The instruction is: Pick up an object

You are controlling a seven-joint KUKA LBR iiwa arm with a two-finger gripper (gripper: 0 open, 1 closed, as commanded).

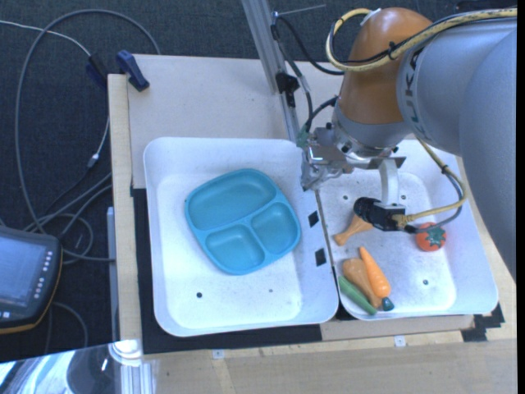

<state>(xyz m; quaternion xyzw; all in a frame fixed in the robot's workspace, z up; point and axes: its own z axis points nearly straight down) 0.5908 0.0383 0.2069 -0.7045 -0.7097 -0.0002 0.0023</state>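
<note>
The arm [459, 64] is the largest thing here; it comes in from the right, and its orange band sits above the far part of the right bin [439, 290]. Under the wrist, the gripper [316, 175] hangs over the inner wall between the 2 bins, at the far side. From this slanted view I cannot tell how the pincer stands, and nothing is seen held in it.

The left bin [238, 306] holds 1 thing, a blue divided tray [242, 220] with 3 compartments, lying flat near its middle. A tray like this is probably hard for a 2-finger pincer to take, except by its rim.

The right bin holds the smaller things, all to the near right of the gripper. An orange carrot [373, 276] lies beside a green vegetable [359, 295], touching or nearly so, at the near left corner. A tan piece with a dark end [357, 226] lies just beyond them, and a small red tomato [431, 237] sits apart at the right.

To do the pick well, I would choose the tomato or the tan piece, because each lies separate. The gripper should move right and nearer, descend straight, and close across the narrow side, away from the bin wall.
</note>
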